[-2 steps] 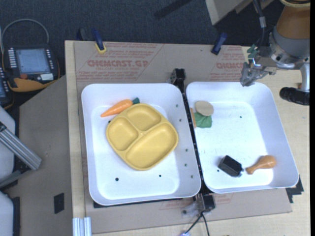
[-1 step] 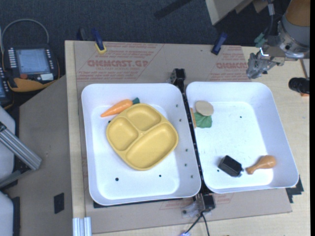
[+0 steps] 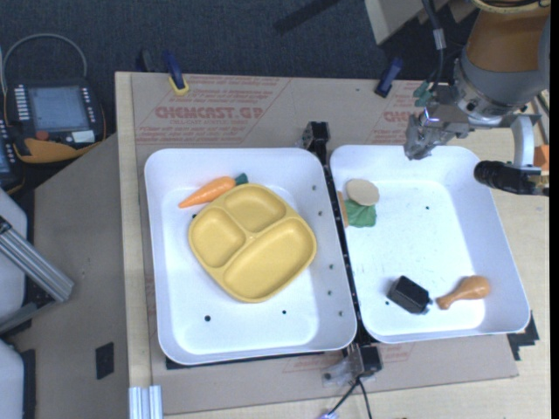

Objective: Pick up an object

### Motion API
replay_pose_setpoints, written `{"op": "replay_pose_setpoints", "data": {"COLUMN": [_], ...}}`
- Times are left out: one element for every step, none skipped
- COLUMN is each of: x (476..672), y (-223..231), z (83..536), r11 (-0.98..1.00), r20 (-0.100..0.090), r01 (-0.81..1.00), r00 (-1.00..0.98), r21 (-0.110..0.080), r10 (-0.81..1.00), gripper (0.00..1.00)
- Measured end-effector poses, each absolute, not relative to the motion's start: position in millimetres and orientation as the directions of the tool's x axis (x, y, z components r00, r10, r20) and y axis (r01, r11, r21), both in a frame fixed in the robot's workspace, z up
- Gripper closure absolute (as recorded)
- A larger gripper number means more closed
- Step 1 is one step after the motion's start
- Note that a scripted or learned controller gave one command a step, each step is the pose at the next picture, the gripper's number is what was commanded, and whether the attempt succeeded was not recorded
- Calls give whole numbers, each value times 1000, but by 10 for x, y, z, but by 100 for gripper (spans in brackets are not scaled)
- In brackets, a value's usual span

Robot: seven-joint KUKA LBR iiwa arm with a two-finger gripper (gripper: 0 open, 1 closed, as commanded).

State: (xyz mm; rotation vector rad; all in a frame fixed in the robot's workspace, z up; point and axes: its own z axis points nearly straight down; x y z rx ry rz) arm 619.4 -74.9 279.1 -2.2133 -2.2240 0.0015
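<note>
Two shallow white bins sat side by side on the table [image 3: 131, 234], which was covered with brown printed cardboard. At the far left, off the table, a handheld control pendant [image 3: 54, 116] with a small screen lay on the floor. The left bin [image 3: 162, 234] held a yellow divided plate [image 3: 253, 243] near its middle, and an orange toy carrot [image 3: 207, 190] lay just beside the plate's upper left edge, its green top pointing right. The right bin [image 3: 498, 234] held a round beige piece [image 3: 362, 191] resting against a green piece [image 3: 361, 214] near the bin's left wall. Lower down lay a small black block [image 3: 409, 294], and just to its right an orange-brown toy drumstick [image 3: 465, 291], close but apart from it. The claw [image 3: 422, 147] hung over the upper rim of the right bin, well apart from every object, with nothing between its fingers; whether they were apart or together could not be told.
</note>
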Motion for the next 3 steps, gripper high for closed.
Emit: {"op": "replay_pose_setpoints", "data": {"x": [5961, 5659, 5412], "y": [-211, 239, 703], "z": [2778, 2750, 2498], "r11": [6, 5, 5], "r20": [2, 2, 2], "r01": [1000, 1000, 1000], "r00": [-6, -5, -5], "r21": [-3, -3, -6], "r10": [1000, 1000, 1000], "gripper": [100, 100, 100]}}
